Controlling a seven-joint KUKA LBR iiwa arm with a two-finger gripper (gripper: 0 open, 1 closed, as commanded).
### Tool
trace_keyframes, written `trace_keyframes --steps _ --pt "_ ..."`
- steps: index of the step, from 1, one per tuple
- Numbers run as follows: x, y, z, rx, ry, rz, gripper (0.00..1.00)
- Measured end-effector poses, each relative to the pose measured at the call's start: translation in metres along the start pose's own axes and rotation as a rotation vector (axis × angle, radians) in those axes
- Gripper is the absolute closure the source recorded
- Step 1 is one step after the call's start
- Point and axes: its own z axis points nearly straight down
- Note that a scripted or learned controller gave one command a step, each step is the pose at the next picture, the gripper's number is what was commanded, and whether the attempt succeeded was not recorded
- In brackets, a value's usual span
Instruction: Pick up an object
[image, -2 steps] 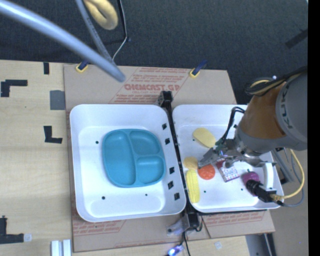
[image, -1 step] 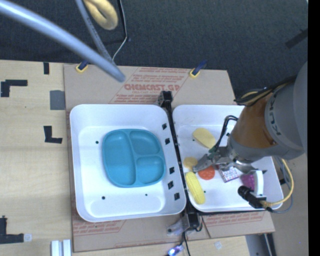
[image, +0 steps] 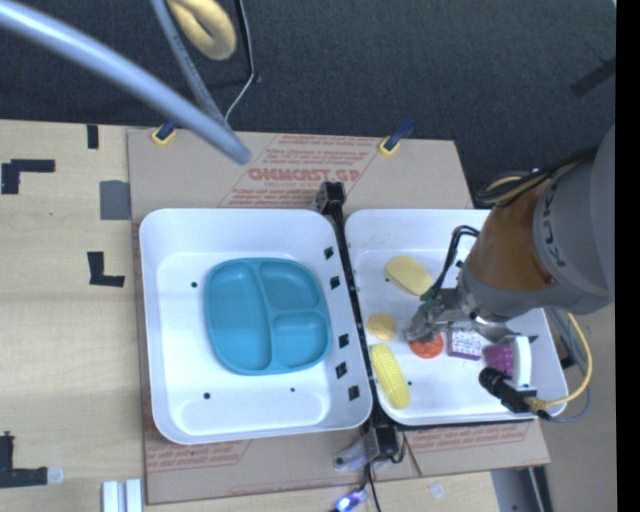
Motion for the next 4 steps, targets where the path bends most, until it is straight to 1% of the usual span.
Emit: trace_keyframes --steps 1,2,3,4 --pt "-0.001 0.008 -0.044 0.004 0.005 -0.002 1.0" --pt "0.007 0.005 -0.089 0.004 0.005 -0.002 1.0" --pt "0.007 0.007 -0.141 0.002 0.004 -0.002 1.0" --pt "0.063 0.037 -0.132 0.007 0.006 -0.006 1.0"
